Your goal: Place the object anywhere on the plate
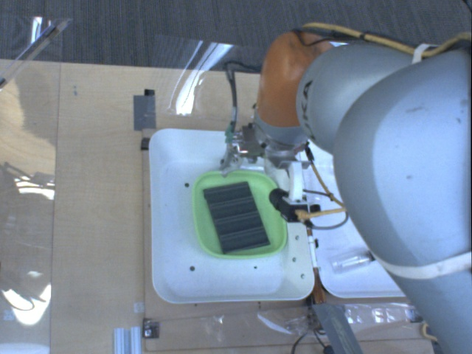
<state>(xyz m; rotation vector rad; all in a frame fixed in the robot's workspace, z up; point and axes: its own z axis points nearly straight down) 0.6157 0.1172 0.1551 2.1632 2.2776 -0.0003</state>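
A pale wooden bench (81, 220) stood against a dark carpeted floor, bearing two shallow white bins side by side. In the left bin (173, 271) lay a light green plate (203, 220) with rounded corners, and on it rested the object (236, 217), a dark grey ribbed rectangular block lying flat and turned slightly askew, well within the plate's rim. The grey arm (398, 139) filled the right of the view, its orange band (284, 80) above the wrist, and reached down over the far edge of the plate. The gripper (237, 152) hung just beyond the plate's far rim, near the block but apart from it; whether it was spread or pressed together I could not tell. A clear plastic piece (352, 259) lay in the right bin (361, 282).
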